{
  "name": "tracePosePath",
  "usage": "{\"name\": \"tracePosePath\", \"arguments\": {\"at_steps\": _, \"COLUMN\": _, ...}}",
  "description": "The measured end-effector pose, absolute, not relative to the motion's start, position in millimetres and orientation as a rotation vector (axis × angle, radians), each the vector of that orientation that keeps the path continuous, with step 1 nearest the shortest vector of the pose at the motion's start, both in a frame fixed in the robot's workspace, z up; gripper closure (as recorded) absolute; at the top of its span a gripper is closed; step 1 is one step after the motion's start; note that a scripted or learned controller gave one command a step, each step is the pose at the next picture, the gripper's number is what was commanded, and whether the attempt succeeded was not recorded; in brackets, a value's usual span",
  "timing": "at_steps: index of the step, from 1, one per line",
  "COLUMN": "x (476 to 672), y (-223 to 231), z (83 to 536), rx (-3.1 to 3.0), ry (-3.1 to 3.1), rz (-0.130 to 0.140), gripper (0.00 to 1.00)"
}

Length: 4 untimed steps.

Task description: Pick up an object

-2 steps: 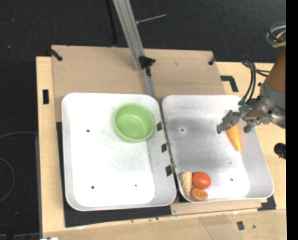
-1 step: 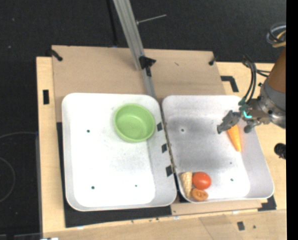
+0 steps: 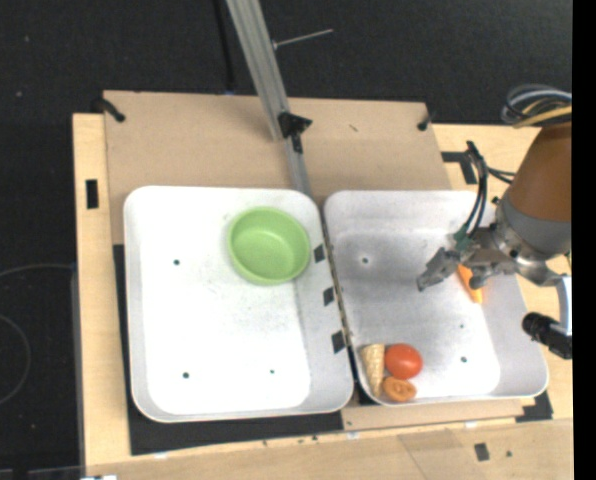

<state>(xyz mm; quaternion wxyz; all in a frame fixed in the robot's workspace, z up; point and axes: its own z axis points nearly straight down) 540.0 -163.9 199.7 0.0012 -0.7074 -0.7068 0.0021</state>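
Observation:
My gripper (image 3: 450, 276) hangs low over the right side of the right bin (image 3: 398, 223) and looks open. One dark finger (image 3: 431, 274) points to the lower left. A small orange object (image 3: 472, 282) lies on the bin floor right by the other finger, and no grip on it shows. At the bin's front edge a red tomato-like ball (image 3: 404, 359), a pale yellow cone-shaped piece (image 3: 374, 360) and a small orange piece (image 3: 399, 390) sit together. A green bowl (image 3: 269, 245) stands upright in the upper middle of the left bin (image 3: 158, 298).
A slanted metal pole (image 3: 261, 58) runs down from the top to the gap between the bins. Cables (image 3: 534, 102) loop at the upper right behind the orange-banded arm (image 3: 548, 183). The bins rest on a wooden board (image 3: 198, 138).

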Motion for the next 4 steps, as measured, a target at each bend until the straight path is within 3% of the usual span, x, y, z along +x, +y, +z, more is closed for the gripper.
{"name": "tracePosePath", "arguments": {"at_steps": 2, "x": 537.2, "y": -169.5, "z": 106.9, "rx": -2.225, "ry": -2.219, "rz": 0.001, "gripper": 0.00}}
{"name": "tracePosePath", "arguments": {"at_steps": 3, "x": 538.7, "y": -169.4, "z": 118.1, "rx": -2.232, "ry": -2.215, "rz": -0.007, "gripper": 1.00}}
{"name": "tracePosePath", "arguments": {"at_steps": 4, "x": 549.2, "y": -176.2, "z": 170.1, "rx": -2.223, "ry": -2.229, "rz": -0.005, "gripper": 1.00}}
